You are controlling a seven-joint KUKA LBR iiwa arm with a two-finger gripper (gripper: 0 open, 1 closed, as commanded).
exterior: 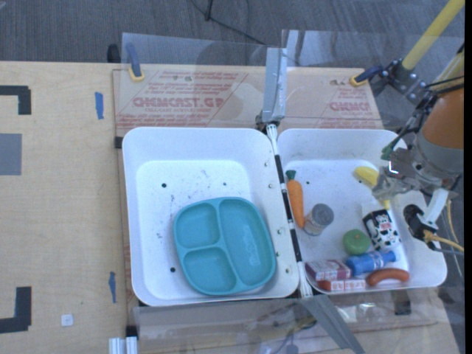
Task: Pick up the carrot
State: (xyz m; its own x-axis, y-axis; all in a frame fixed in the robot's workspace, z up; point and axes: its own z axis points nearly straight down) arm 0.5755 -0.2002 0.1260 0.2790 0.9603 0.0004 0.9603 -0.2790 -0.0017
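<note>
Camera view: carrot (296, 202) lies along the right bin's (435, 271) left wall, green top pointing away, untouched. Arm enters at right, partly cut off by the frame edge. Gripper (386, 187) hangs near the yellow banana (366, 174); its grip state cannot be told.

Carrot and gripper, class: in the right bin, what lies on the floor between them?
In the camera view, the carrot lies along the right bin's left wall. Between it and the gripper there's bare bin floor; the grey can sits just below that line.
</note>
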